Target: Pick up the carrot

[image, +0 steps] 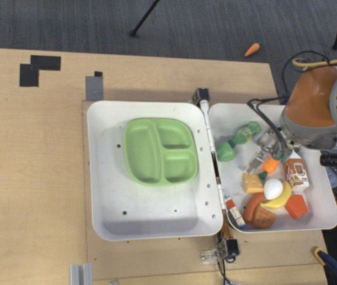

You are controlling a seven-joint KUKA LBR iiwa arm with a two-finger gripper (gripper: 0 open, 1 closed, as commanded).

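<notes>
Carrot (pixel 269 165): a small orange piece lying in the right bin (pixel 330 219), about mid-bin and toward its far half. My gripper (pixel 266 152) is directly over it, and its lower end comes right down to the carrot's far side. From this slant I cannot tell whether the gripper is open, closed or touching the carrot, and I record no grasp.

My arm (pixel 311 100) enters from the right, its orange band sitting above the right bin's far right corner.

Items around the carrot, right bin:
- A white and red carton (pixel 296 174) is just to the right of it.
- A tan block (pixel 253 183) is just to its near left.
- A white egg (pixel 273 189) is on its near side, resting against a yellow banana (pixel 282 199).
- An orange-red cube (pixel 297 207) is to the right of the banana.
- A reddish-brown piece (pixel 257 213) is at the near wall.
- A green bottle (pixel 245 133) and a rounded green piece (pixel 225 153) lie on the far left, apart from the carrot.

The left bin (pixel 97 159) holds a green divided plate (pixel 159 151), which lies flat toward the far side.

Off the bench, a small orange carrot-shaped object (pixel 251 50) lies on the grey carpet beyond the far edge, well apart from both bins.
</notes>
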